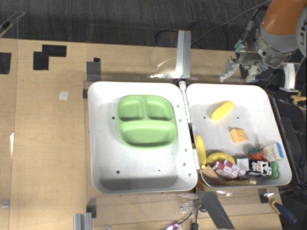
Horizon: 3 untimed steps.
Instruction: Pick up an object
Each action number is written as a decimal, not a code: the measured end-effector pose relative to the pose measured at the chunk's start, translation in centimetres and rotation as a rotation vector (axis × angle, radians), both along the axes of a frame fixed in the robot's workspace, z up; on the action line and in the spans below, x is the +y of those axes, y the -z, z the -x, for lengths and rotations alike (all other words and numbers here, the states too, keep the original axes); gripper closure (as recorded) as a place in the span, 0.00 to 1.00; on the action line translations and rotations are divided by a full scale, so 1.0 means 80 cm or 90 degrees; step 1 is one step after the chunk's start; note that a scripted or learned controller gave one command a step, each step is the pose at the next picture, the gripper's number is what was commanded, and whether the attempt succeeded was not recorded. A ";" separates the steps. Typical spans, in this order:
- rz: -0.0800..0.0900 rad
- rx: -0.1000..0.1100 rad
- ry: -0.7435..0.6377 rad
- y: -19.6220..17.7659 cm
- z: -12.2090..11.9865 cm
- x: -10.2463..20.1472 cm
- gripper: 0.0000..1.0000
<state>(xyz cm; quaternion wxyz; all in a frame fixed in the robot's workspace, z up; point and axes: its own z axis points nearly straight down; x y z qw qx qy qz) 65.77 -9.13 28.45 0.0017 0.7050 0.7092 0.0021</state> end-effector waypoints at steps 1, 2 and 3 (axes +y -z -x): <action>0.000 0.001 -0.097 0.116 0.070 0.035 0.00; 0.000 0.001 -0.022 0.224 0.039 -0.031 0.00; -0.001 0.004 -0.022 0.212 0.040 -0.031 1.00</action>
